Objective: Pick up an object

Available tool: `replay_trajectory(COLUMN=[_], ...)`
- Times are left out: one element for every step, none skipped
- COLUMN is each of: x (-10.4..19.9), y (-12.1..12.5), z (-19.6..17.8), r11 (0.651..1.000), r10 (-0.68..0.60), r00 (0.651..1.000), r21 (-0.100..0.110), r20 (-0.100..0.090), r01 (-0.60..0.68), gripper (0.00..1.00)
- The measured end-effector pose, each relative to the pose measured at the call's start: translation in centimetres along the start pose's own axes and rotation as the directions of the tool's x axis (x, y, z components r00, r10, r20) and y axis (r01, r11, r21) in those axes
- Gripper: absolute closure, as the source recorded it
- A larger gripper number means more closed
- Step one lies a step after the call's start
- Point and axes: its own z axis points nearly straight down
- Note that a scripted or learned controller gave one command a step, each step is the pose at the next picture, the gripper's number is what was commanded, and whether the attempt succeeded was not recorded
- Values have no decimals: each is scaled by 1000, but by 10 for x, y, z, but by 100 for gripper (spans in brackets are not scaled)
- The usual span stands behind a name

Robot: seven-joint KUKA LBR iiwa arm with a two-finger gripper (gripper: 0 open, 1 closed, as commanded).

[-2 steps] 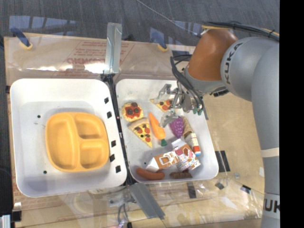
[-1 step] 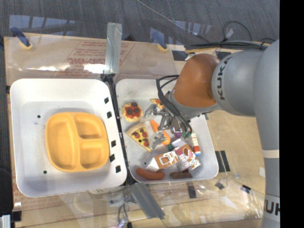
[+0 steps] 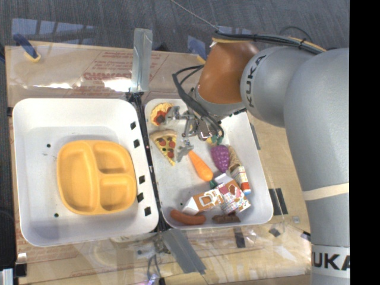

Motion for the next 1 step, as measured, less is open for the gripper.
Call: replay_trajectory(x=[55], y=[-24], z=[-3], r11=[992], r10=[126], r00=[992], r21=[-1], r20=[-1], r01=[-126], gripper=[0])
